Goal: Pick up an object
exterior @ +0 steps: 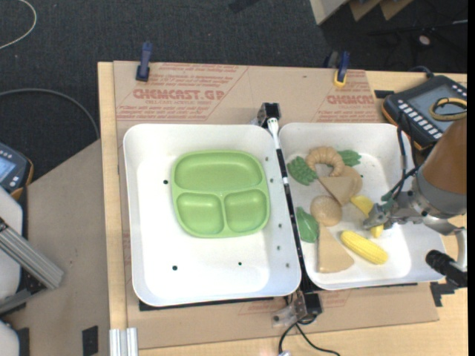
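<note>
Two shallow white bins sit side by side on a brown board, seen from above at a slant. The left bin holds a light green divided plate near its centre. The right bin holds a cluster of toy foods. At the cluster's 12 o'clock lies a tan croissant-like piece, with green leaves at 10 o'clock. In the middle sit a beige wedge and a round tan piece. At 5 o'clock lies a yellow corn cob, beside a flat tan slice. The arm enters from 3 o'clock. Its gripper is low in the right bin, just above the corn cob and next to a small yellow piece. Whether its jaws are parted or closed cannot be told.
</note>
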{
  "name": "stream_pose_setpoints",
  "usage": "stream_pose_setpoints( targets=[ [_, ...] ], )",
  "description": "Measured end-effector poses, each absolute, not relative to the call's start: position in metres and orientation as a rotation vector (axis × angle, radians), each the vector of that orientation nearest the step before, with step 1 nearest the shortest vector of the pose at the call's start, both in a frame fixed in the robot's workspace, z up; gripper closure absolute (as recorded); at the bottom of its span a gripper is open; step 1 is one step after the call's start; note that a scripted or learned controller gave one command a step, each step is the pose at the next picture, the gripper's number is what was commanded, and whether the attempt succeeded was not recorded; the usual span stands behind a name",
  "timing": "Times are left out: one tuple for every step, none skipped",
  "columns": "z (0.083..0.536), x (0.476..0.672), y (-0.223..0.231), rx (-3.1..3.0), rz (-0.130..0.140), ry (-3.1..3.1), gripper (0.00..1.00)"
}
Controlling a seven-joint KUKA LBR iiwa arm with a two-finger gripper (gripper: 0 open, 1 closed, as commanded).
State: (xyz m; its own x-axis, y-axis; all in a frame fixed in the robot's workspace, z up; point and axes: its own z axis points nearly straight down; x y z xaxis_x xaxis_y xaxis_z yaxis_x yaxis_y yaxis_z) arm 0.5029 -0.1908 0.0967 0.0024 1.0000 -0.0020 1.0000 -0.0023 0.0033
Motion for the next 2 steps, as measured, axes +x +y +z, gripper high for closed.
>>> stream_pose_setpoints(
  targets=[
    [0.167,0.561,-0.131,2.206,0.013,2.226,1.0],
    [0.186,0.599,-0.01,2.206,0.013,2.237,1.0]
  ],
)
